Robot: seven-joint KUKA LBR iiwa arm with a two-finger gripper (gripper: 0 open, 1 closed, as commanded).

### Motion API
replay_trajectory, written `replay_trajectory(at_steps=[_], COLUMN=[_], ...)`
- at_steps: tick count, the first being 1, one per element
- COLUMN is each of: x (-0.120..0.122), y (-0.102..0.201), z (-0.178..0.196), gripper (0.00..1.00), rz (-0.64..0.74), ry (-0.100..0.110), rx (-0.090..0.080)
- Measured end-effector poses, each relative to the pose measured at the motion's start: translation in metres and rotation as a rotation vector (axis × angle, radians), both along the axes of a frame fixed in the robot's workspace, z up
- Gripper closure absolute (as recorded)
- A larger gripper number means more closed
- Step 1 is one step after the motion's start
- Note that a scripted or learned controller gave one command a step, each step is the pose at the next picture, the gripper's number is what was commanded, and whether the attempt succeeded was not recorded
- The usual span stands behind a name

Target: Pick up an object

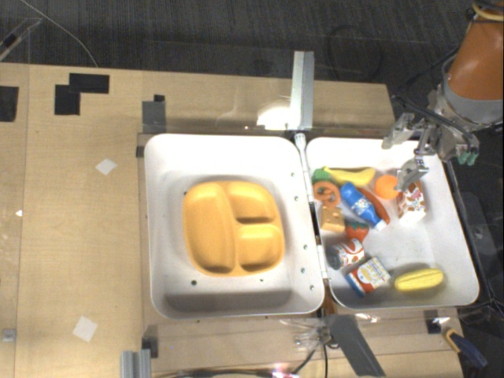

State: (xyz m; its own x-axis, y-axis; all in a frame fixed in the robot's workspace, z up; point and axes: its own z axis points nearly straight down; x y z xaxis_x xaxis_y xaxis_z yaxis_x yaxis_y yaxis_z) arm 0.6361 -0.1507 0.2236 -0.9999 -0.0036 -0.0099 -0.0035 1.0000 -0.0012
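Jaw state cannot be told: the gripper (413,172) hangs over the upper right part of the right bin (461,246), too small and cluttered to read. Directly beneath it lies a red-and-white carton (413,201), beside an orange ball (386,186). Further left in the same bin: a banana (351,176), a blue bottle (361,205), and a green-topped item (324,189). Nearer the front lie a yellow corn-like piece (419,279) and a small box (368,275). The left bin (157,235) holds a yellow divided tray (233,227).
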Motion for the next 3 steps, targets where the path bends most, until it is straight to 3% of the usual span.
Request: replay_trajectory(at_steps=[1, 2, 3], x=[-0.018, 0.011, 0.022], y=[0.028, 0.029, 0.012], z=[-0.107, -0.124, -0.135], gripper=[0.00, 0.00, 0.00], rz=[-0.316, -0.693, -0.778], ry=[0.006, -0.012, 0.008], rx=[0.004, 0.011, 0.008])
